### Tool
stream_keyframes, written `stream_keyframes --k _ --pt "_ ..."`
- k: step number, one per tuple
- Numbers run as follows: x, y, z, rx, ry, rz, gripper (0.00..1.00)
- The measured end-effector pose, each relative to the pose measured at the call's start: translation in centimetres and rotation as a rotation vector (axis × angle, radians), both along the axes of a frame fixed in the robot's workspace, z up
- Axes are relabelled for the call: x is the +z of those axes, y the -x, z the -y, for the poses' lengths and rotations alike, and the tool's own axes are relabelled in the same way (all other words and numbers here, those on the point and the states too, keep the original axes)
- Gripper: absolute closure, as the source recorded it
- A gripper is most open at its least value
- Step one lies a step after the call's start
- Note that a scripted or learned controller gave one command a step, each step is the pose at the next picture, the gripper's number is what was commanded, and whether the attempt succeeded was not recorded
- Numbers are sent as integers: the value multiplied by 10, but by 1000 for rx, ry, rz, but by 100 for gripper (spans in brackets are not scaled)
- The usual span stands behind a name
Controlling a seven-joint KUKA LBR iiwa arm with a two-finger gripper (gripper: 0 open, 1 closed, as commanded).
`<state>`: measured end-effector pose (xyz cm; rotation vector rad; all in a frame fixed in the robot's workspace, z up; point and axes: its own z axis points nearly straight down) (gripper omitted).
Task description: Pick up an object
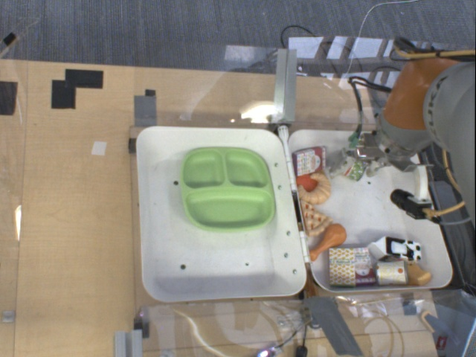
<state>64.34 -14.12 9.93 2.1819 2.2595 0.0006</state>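
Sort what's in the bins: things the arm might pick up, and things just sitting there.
For picking, right bin:
red packet
croissant
waffle
drumstick
box
cow
can

Just sitting:
green tray
left bin

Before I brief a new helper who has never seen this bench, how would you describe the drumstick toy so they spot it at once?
Look in the right-hand shallow white bin, the crowded one beside the bin holding the green divided plate. Near its left wall, about halfway down, lies the orange-brown plastic drumstick toy. It sits just below the waffle-patterned toy and is smooth and club-shaped, unlike the boxes nearby.
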Motion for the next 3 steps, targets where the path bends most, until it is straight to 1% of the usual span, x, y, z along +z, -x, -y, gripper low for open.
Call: stream_keyframes --k 1,2,3 --pt "10 1 0 1 0 -4 100" --pt "10 0 0 1 1 -1 0" --pt "-12 -28 -1 7 1 6 0"
